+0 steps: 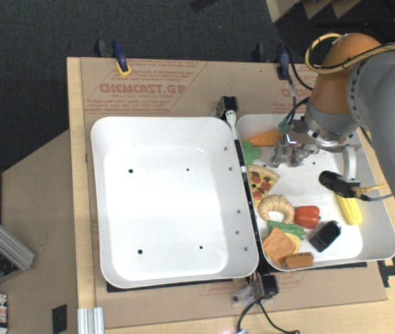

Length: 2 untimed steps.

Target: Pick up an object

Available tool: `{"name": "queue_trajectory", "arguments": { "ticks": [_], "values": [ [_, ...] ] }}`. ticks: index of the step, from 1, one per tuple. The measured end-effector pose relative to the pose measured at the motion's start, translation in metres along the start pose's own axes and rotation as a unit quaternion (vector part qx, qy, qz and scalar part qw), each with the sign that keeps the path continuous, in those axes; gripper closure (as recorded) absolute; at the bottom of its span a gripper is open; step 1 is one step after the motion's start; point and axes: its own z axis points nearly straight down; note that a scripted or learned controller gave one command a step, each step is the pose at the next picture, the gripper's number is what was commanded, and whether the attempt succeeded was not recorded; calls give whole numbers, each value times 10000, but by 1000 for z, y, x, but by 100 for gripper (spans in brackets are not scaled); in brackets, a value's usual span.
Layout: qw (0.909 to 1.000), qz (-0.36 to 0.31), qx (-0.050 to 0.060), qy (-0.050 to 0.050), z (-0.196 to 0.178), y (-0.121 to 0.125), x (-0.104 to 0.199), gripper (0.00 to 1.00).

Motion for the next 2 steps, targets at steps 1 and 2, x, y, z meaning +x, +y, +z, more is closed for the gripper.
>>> {"name": "queue_trajectory", "arguments": {
  "ticks": [1,2],
  "values": [
    [9994,-134,-310,44,-108,-14,120,100],
    [9995,-112,-283,19,-102,19,195,100]
  ]
}}
